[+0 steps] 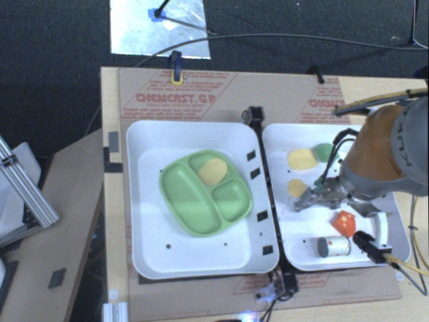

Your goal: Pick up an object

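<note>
Hovering over right bin (402, 247), fingers (303, 202) near small yellow piece (297, 187); grip state unclear.

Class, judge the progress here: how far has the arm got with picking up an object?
Done: the tool has reached into the right bin, beside a small yellow piece. In hand: nothing visibly gripped. Left: closing on an item and lifting it clear.

A robotics lab bench, this one: two shallow white bins (144, 180) sit side by side on a board (201, 92) printed "CHEMCAST GP", clamped at the far edge by a clip (176, 68). Cables (281, 35) trail across dark carpet (53, 32), and an aluminium frame rail (23, 183) stands at left.
</note>
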`<control>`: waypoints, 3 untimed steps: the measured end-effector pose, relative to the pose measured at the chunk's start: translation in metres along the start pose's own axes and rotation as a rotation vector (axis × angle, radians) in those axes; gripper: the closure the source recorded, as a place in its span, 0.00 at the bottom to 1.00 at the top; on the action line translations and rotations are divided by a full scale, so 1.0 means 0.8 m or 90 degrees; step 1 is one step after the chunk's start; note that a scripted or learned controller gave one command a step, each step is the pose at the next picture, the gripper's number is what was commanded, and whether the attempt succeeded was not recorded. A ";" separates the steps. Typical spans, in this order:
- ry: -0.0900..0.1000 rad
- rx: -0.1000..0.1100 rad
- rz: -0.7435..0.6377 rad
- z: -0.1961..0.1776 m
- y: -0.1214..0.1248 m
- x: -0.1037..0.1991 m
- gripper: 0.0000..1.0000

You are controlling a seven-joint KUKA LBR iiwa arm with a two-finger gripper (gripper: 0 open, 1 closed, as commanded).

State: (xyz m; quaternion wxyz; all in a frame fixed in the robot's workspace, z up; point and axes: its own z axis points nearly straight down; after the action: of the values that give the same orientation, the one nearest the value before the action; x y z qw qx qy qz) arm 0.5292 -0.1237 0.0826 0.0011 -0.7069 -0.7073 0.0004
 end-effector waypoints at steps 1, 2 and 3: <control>-0.001 -0.003 0.000 -0.016 0.002 -0.001 1.00; -0.002 -0.005 0.001 -0.083 -0.008 -0.006 1.00; -0.002 -0.007 -0.003 -0.160 0.001 0.001 1.00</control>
State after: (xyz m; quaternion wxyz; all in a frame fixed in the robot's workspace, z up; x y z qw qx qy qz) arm 0.5300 -0.1233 0.2106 -0.0037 -0.7054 -0.7088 -0.0025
